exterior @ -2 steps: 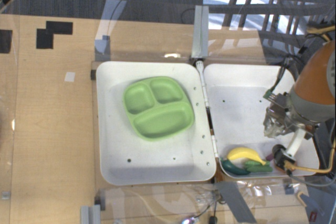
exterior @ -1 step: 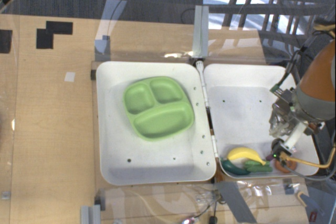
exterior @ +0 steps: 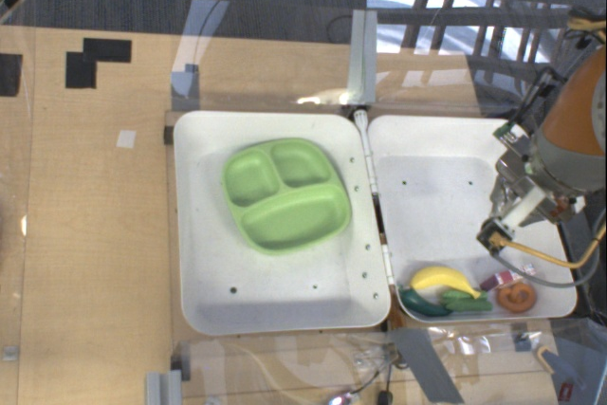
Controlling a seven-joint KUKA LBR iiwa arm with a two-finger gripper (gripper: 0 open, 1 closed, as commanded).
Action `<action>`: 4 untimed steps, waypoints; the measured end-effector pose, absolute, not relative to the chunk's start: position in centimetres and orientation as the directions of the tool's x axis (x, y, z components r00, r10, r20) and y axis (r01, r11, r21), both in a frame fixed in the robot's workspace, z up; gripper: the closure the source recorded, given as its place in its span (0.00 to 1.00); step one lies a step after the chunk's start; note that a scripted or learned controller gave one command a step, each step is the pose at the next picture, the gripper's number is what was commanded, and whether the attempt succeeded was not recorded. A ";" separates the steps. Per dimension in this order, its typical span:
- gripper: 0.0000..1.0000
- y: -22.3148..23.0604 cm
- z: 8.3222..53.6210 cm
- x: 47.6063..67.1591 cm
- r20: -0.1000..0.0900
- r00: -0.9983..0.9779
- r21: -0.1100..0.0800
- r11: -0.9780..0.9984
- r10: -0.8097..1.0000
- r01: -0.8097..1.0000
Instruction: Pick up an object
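In the right bin (exterior: 427, 194), several small things lie along the near edge. There is a yellow banana (exterior: 441, 280), a dark green vegetable (exterior: 422, 303) beneath it, and a lighter green piece (exterior: 467, 301). A small pink and purple item (exterior: 495, 281) and a round brown-orange object (exterior: 517, 296) sit further right. My gripper (exterior: 512, 202) hangs over the bin's right side, above and behind these things and apart from them. Nothing shows between its fingers.
The left bin (exterior: 204, 289) holds a green divided plate (exterior: 285, 194) near its middle. A metal divider (exterior: 372, 194) separates the two bins. The arm's orange band (exterior: 579, 109) is over the right bin's far right corner.
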State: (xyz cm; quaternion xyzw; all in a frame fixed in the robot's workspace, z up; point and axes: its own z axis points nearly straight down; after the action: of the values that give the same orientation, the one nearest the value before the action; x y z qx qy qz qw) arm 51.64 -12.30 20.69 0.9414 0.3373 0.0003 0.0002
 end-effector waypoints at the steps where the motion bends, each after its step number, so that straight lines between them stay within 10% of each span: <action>1: 1.00 -13.4 21.1 48.7 0.000 0.832 -0.001 -0.832 0.554 0.554; 4: 1.00 -17.4 18.0 48.9 -0.001 0.924 -0.001 -0.924 0.383 0.383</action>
State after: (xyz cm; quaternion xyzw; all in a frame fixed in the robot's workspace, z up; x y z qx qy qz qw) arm 48.93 -17.40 17.98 0.9808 0.1952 -0.0007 -0.0006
